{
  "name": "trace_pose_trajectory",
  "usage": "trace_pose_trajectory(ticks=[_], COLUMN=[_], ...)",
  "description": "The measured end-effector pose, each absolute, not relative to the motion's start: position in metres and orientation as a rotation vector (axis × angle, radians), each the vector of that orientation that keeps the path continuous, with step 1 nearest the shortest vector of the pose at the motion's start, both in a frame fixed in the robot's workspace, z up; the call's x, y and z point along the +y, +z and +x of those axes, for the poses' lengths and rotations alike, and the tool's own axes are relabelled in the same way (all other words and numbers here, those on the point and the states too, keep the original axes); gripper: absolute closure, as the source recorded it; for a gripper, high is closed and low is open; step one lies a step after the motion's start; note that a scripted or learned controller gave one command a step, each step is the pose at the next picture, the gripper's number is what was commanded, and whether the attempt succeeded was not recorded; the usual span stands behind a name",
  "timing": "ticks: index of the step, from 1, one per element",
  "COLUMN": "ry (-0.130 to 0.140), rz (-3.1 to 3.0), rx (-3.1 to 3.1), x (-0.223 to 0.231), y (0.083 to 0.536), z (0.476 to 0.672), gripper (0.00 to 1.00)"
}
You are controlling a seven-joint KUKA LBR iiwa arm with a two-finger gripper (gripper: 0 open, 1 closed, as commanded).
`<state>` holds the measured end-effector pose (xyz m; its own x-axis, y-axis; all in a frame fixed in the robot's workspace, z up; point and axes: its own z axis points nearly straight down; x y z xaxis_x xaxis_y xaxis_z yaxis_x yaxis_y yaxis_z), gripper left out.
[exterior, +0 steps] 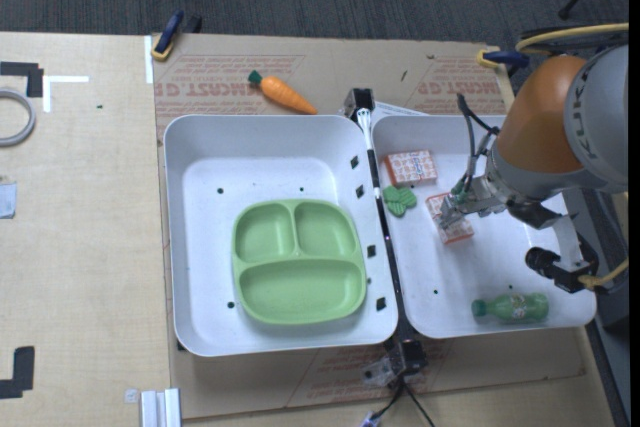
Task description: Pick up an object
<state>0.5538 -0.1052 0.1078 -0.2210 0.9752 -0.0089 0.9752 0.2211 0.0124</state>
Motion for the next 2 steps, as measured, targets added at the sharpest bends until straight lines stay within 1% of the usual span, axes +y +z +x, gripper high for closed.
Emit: trace_pose_trajectory(ticks=[1, 2], ry=[0.006, 0.007], rz=[1.951, 1.952], rx=[2.444, 2.441], x=[-0.1052, -0.1056], y=[0.1078, 0.1174], z=[0.5538, 0.5542], gripper=[0.0, 1.0])
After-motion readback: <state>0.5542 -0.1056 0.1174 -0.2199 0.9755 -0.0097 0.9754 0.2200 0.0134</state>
